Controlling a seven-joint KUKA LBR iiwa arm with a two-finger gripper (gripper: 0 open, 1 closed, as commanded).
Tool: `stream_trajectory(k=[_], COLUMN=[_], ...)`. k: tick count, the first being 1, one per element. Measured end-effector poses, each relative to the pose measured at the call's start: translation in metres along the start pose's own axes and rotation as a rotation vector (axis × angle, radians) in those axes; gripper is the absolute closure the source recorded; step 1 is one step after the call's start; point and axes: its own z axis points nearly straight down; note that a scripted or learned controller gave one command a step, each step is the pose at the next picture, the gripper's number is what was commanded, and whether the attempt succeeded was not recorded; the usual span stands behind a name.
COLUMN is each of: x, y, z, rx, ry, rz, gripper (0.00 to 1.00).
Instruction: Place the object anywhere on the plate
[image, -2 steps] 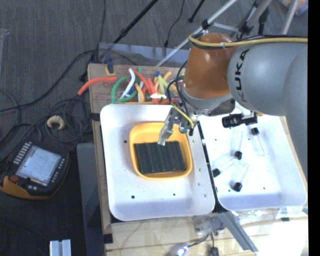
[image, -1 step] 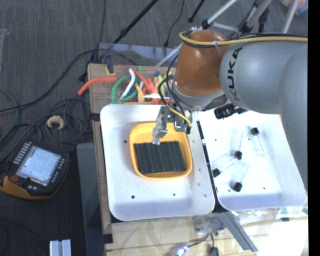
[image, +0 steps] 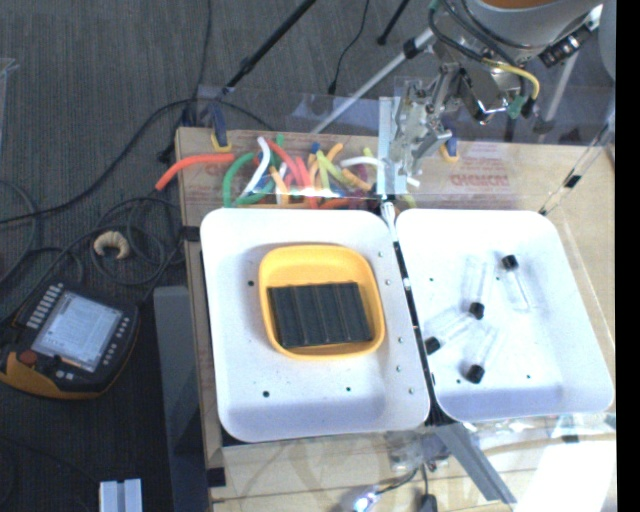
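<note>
A yellow plate lies in the left white bin, and a dark ridged rectangular pad covers its middle. Several clear vials with black caps lie scattered in the right white bin, among them a vial near the back and another vial near the front. My gripper hangs high over the back edge where the two bins meet, behind the plate and left of the vials. Nothing can be made out in the gripper.
A tangle of coloured hoses lies along the bench's back edge behind the left bin. A control pendant rests on the floor at the left. Tripod legs and cables cross the top of the view.
</note>
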Motion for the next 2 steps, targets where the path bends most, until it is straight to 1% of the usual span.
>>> stream_trajectory(k=[1,2], x=[-0.011,0.029], y=[-0.045,-0.022], z=[0.192,0.251], rx=[0.000,0.000], ry=[0.003,0.004], rz=[-0.206,-0.357], gripper=[1.00,1.00])
